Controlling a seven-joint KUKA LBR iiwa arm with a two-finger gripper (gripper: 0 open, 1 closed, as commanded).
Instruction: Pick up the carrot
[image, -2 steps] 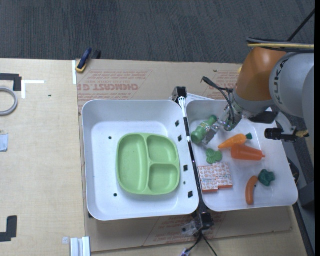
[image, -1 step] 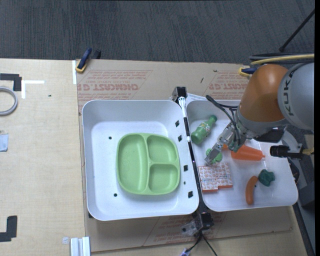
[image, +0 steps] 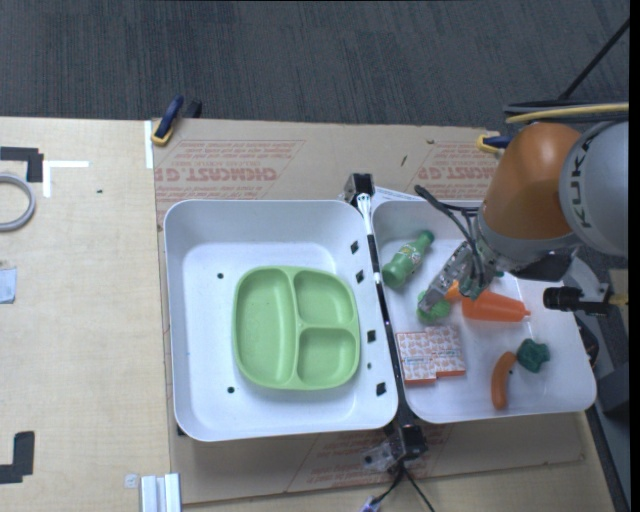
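Note:
The carrot (image: 496, 308) is an orange tapered piece lying in the right bin (image: 560, 400), its point toward the right. Its thick left end reaches under the gripper (image: 447, 290), where a small green tuft (image: 434, 309) shows. The gripper hangs low over the middle of the right bin, at the carrot's left end and touching or nearly touching it. The grey arm with its orange band (image: 535, 180) comes in from the upper right and hides the bin's far right corner.
A green bottle (image: 405, 260) lies left of the gripper. A patterned red-and-white box (image: 430, 356) sits at the bin's front left, and a small curved orange vegetable (image: 501, 379) with a dark green top (image: 534, 355) at front right. The left bin (image: 190, 330) holds a green divided plate (image: 297, 327).

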